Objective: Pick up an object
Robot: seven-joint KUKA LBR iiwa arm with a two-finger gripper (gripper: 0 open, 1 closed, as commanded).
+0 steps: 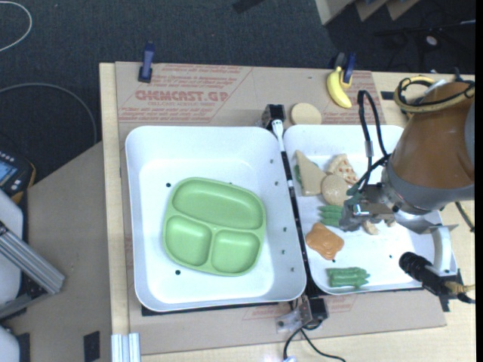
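The right bin (392,138) holds several toy food pieces. A pale wedge with a green side (306,173) lies at its left. Beside the wedge are a speckled tan piece (344,167) and a round beige piece (333,190). Lower down are a green leafy piece (329,215), an orange-brown piece (324,240) and a green bean-like piece (347,277). My gripper (364,213) is low over the middle of this bin, just right of the green leafy piece and below the round beige piece. A small pale piece (371,228) shows under it. No object is visibly held.
The left bin (143,202) carries a green divided plate (215,226). A yellow banana (339,90) and a round beige disc (306,114) lie on the bench behind the right bin. The brown-grey arm (438,153) covers the right bin's right side.
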